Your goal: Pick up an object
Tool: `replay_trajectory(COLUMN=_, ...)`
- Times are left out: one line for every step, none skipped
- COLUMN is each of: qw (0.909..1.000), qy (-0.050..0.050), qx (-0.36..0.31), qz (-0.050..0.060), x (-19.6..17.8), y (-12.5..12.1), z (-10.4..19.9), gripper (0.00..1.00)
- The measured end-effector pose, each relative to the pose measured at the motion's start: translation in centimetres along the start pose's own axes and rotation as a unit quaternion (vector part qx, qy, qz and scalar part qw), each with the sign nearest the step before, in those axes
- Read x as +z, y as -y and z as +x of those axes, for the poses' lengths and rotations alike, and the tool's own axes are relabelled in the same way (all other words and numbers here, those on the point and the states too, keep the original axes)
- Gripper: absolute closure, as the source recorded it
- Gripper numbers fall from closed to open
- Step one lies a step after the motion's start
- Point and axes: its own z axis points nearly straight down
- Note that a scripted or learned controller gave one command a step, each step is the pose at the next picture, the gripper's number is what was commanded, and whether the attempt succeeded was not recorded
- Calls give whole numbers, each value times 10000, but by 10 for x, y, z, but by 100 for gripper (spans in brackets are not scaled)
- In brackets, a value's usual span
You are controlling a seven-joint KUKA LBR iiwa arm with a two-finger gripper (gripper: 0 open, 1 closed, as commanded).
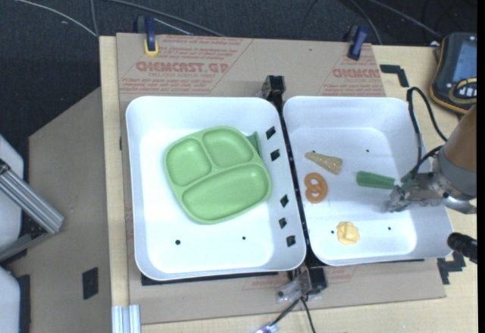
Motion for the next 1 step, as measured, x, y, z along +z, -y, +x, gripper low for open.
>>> replay_trajectory(qw=10000, qy=30, qx=1, qz=-36, x=-64, y=-2, z=0, gripper=100)
